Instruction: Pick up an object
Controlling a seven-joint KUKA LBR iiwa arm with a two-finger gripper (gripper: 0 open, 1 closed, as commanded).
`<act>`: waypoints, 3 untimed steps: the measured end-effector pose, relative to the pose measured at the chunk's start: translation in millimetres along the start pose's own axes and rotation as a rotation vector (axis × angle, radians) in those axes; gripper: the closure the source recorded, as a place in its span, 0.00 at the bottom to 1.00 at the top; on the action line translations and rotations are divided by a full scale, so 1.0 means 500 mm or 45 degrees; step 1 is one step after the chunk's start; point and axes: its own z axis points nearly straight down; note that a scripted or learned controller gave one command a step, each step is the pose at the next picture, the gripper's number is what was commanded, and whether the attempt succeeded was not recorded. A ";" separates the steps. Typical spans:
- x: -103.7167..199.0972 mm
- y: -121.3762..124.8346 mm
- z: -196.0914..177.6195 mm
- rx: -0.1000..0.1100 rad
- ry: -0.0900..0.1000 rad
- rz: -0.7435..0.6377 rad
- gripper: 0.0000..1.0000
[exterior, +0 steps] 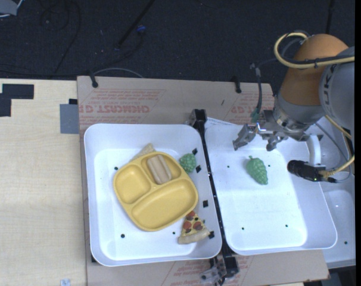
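Camera view puts the grey two-finger tool (256, 137) over the far edge of the right shallow white bin (276, 225), hanging off the orange-banded grey arm that comes in from the right. Its fingers look spread apart with nothing between them, so you're carrying nothing. Your closest target is the small green bumpy plastic grape cluster (257, 170), lying alone on the right bin's floor, just beside the tool on the near side and roughly level with it left-to-right. Its long axis runs on a diagonal, from upper-left down to lower-right, so my guess is you'll want the fingers to close across that diagonal, not along it. Gap between tool and grapes is visible; no contact. Everything else sits in the left bin (103, 231), across the black divider: yellow compartment plastic tray (155, 195) with a tan hot-dog-like piece (159, 169) in one section, a second small green lump (188, 161) at the tray's far-right edge, a toy pizza slice (193, 228) at its near-right edge. Those are well apart from the tool.
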 end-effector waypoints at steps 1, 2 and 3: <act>-0.018 -0.007 0.102 0.007 0.001 0.002 0.00; -0.016 -0.009 0.208 0.006 0.001 0.002 0.00; -0.018 -0.008 0.183 0.004 0.001 0.005 1.00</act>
